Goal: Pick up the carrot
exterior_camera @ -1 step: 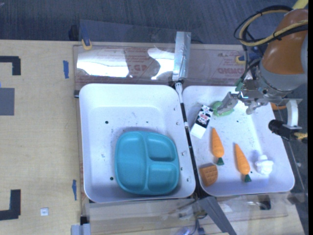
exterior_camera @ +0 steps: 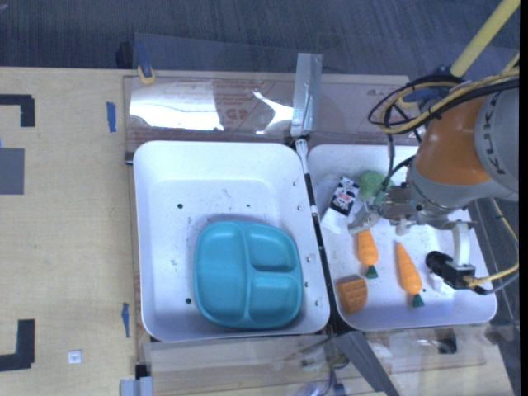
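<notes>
While hovering at right of frame above two carrots (exterior_camera: pixel 366 248) (exterior_camera: pixel 407 271) in right bin (exterior_camera: pixel 478 305), gripper (exterior_camera: pixel 388 213) opening impossible to tell.

The right bin (exterior_camera: pixel 483 308) served as the landmark. Inside it lay two carrots: one carrot (exterior_camera: pixel 366 249) near its middle and a second carrot (exterior_camera: pixel 407 272) just right of the first, both with green ends pointing toward the bin's near edge. The gripper (exterior_camera: pixel 381 211) hung over the bin's far half, just above the first carrot. A green toy (exterior_camera: pixel 370 181) and a black-and-white item (exterior_camera: pixel 345 196) sat by the bin's far-left corner. A brown block (exterior_camera: pixel 352 293) rested near its front-left corner. Left of the bin, the left bin (exterior_camera: pixel 165 172) held a teal divided plate (exterior_camera: pixel 247 275).
</notes>
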### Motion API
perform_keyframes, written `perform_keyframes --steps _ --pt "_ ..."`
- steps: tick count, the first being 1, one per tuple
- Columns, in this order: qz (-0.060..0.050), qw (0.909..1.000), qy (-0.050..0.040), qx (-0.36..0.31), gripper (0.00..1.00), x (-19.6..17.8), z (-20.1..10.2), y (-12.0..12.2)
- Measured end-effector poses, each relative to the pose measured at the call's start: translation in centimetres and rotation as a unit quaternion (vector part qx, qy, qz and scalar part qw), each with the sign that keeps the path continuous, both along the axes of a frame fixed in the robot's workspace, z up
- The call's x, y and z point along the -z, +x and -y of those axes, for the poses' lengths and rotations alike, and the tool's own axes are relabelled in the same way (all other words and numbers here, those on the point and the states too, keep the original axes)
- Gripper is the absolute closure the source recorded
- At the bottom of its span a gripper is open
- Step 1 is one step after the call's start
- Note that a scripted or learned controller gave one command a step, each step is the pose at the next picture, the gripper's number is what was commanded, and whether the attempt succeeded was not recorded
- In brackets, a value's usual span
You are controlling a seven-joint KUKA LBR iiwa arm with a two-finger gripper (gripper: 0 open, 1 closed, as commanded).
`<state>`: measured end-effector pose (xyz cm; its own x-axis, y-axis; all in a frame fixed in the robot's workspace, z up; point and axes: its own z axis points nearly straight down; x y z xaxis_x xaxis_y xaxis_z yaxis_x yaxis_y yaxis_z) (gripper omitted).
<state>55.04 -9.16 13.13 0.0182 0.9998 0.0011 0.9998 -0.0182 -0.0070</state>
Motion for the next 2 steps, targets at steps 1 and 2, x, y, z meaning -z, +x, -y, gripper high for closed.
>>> perform_keyframes --steps 1,2 --pt "0.005 0.9965 0.0004 0.084 0.00 4.4 0.5 -0.6" --pt "0.008 0.9963 0.0000 0.085 1.00 3.2 0.6 -0.4"
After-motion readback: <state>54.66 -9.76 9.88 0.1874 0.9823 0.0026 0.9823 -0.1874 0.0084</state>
